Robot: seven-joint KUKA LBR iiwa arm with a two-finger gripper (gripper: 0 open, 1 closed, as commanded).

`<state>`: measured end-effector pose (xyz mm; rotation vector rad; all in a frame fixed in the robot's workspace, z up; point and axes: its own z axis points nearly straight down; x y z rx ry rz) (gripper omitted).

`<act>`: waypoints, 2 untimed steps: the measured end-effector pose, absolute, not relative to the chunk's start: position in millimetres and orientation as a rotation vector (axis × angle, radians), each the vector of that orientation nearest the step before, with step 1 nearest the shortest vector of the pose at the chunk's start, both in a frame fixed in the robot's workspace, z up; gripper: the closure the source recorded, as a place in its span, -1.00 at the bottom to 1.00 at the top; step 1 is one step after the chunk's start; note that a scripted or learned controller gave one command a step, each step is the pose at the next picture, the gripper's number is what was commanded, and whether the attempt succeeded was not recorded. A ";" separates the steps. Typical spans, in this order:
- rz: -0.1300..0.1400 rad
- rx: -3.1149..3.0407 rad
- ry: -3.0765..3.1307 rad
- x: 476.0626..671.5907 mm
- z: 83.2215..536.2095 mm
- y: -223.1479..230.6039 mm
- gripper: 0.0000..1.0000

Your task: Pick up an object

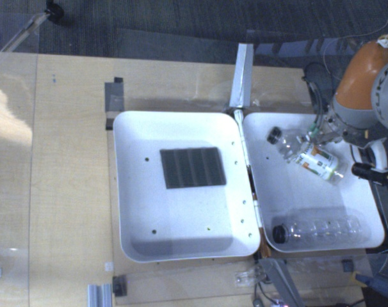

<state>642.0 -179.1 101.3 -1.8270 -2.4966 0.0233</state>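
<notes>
In the right bin, a small clear bottle with a black cap lies on its side in the upper part, its cap pointing toward the upper left. Just beside it, to the lower right, lies a small bottle with a white and green label, tilted, and the two seem to touch or almost touch; I cannot tell which. The jaws hang right over these two things, at the upper end of the labelled bottle, but their tips are small and mixed with the clear plastic, so I cannot tell how far they are open or whether they have hold of anything. Above the jaws the grey wrist and the orange band of the arm come in from the right side. Along the lower wall of the same bin lies a larger clear plastic bottle on its side, with its black cap to the left, well apart from the two small things. The left bin stands just beside the right one, their walls touching in the middle. On its floor, a little above the centre, lies a flat dark rectangular piece with ribs. Both bins rest on the light wooden bench, and a grey metal bar runs up from the place where the two bins meet.
</notes>
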 end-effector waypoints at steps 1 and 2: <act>0.030 -1.817 -2.495 640.7 109.9 -178.1 1.00; -0.007 -1.983 -2.444 663.5 179.6 -96.5 1.00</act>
